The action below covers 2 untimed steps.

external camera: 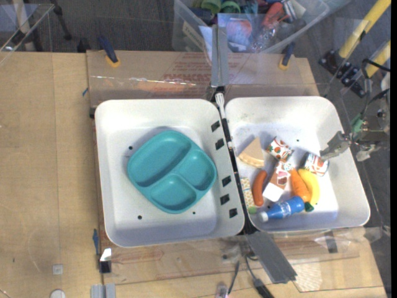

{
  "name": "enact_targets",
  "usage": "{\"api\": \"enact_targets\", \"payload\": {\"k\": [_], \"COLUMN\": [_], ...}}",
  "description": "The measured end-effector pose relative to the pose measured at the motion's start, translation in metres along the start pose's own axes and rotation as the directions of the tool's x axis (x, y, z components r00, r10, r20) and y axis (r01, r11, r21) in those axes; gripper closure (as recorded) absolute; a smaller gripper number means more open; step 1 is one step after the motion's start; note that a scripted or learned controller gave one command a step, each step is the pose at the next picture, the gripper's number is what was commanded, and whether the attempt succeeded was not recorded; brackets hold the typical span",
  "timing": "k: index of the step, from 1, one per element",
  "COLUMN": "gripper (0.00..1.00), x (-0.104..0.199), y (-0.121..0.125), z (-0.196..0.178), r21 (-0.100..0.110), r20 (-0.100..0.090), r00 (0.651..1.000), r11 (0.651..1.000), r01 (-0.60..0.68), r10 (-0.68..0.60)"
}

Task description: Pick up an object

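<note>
The right bin (291, 104) holds a heap of toy food. It includes a tan wedge (251, 153), a spotted small can (280, 146), a red and white can (316, 163), an orange carrot (302, 184), a yellow banana (313, 191), a blue bottle (285, 208), a reddish sausage (259, 188) and a white carton (273, 192). My gripper (332, 148) reaches in from the right over the bin's right side. Its tip is just above and right of the red and white can. I see nothing held in it.
The left bin (111, 113) holds a teal divided plate (170, 171). A black-marked ridge (222, 160) separates the two bins. A clear tub of assorted toys (248, 8) stands behind them. Cables and gear (353, 67) crowd the far right.
</note>
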<state>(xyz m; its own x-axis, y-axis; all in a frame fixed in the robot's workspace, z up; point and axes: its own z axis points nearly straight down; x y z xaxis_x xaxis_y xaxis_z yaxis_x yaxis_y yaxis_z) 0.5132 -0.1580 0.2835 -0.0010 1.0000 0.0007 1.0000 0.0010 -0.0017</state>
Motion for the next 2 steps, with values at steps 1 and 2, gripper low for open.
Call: {"api": "enact_targets", "payload": {"k": [1,2], "gripper": [0.00,0.00], "x": [0.007,0.009], "y": [-0.003,-0.003], "z": [0.127,0.179], "r21": [0.000,-0.002], "r20": [0.000,0.000], "r00": [1.000,0.999], "r11": [1.000,0.999], "r01": [-0.026,-0.044], "r10": [0.026,0.044]}}
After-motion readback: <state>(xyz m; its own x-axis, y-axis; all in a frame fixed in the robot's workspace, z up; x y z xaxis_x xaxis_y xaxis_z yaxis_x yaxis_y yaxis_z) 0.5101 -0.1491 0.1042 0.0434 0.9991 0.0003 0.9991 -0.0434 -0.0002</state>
